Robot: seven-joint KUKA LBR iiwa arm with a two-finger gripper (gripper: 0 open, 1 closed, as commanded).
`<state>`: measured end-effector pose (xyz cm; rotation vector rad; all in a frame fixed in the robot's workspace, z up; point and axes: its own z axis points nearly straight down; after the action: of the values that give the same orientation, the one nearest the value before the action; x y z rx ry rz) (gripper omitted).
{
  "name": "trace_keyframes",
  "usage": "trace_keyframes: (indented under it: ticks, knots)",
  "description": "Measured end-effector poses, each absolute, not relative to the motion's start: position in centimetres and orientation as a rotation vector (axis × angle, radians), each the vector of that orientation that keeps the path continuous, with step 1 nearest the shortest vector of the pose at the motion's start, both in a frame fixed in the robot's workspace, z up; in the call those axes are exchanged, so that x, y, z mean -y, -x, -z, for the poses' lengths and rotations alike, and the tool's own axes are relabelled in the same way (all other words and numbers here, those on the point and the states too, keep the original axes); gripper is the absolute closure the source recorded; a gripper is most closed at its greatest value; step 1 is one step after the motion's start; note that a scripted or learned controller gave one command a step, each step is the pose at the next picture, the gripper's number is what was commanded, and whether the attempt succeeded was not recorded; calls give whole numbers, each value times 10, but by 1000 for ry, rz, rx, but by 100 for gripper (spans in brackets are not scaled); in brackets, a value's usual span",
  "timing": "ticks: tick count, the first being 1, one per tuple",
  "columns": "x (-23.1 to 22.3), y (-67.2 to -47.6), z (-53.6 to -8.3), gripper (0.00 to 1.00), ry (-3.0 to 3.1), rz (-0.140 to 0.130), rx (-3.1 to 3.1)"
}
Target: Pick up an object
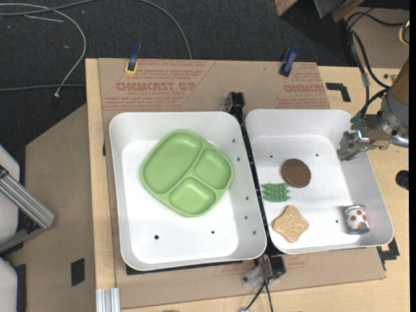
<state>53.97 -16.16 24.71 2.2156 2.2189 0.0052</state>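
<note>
The right bin (325, 125) holds a brown round disc (296, 173), a small green pea pod (274, 192), a tan cracker-like piece (290, 224) and a small white can with red marks (355, 218). A green three-part plate (188, 171) lies in the left bin (130, 194). My gripper (351, 145) hangs over the right bin's far right edge, well apart from every object; nothing shows between its fingers.
Both bins rest on a cardboard sheet (162, 83) held by blue clamps (134, 56) at the back. A black clip (234, 102) sits between the bins at the back. Cables trail over the dark floor behind.
</note>
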Motion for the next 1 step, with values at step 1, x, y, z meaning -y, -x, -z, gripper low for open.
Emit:
trace_keyframes:
  ticks: [1]
  knots:
    - [117, -537, -247, 100, -2218, -1, -2229]
